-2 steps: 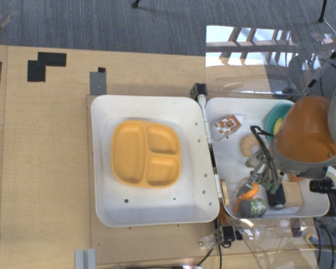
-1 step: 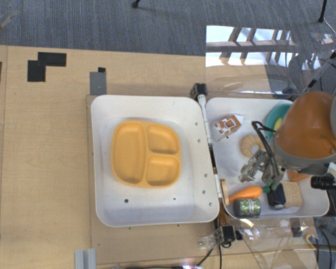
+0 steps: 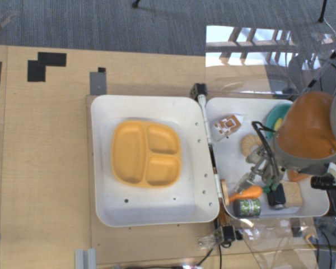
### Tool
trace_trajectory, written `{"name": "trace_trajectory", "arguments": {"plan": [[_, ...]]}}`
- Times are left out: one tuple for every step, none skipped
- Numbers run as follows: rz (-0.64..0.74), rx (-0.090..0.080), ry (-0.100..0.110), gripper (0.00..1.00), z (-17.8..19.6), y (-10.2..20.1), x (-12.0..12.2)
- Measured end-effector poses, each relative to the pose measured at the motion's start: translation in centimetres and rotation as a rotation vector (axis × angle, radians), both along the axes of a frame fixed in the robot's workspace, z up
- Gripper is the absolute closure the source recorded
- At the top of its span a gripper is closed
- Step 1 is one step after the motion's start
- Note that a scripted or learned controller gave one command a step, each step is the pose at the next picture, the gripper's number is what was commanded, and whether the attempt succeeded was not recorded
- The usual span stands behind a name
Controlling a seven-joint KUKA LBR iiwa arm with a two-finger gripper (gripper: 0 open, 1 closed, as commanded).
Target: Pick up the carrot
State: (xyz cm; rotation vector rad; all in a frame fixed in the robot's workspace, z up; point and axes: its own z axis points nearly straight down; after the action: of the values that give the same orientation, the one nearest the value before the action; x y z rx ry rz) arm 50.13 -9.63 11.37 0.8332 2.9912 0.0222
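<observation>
The orange carrot [image 3: 248,193] lies near the front of the right bin [image 3: 232,164], with its tip pointing left toward the bin wall. My gripper [image 3: 252,172] hangs just above and behind it, open, with nothing between the fingers. The lower metal finger [image 3: 250,180] reaches down close to the carrot's top. The arm's orange band [image 3: 305,126] covers the right side of the bin.
A green can [image 3: 248,207] lies against the carrot's front side. A tan block [image 3: 292,194] sits to the right, with a round cracker [image 3: 249,144], a small packet [image 3: 228,125] and a teal bowl [image 3: 279,116] further back. The left bin [image 3: 103,167] holds a yellow divided plate [image 3: 145,153].
</observation>
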Motion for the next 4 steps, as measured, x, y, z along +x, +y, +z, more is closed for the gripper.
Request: {"name": "trace_trajectory", "arguments": {"plan": [[-0.186,0.001,0.026,0.00,-2.4,0.4,-1.0],[-0.183,0.004,0.017,1.00,-1.2,0.6,-0.5],[-0.183,0.004,0.018,0.00,-1.2,0.7,-0.6],[-0.181,0.005,0.006,1.00,0.0,0.8,-0.2]]}}
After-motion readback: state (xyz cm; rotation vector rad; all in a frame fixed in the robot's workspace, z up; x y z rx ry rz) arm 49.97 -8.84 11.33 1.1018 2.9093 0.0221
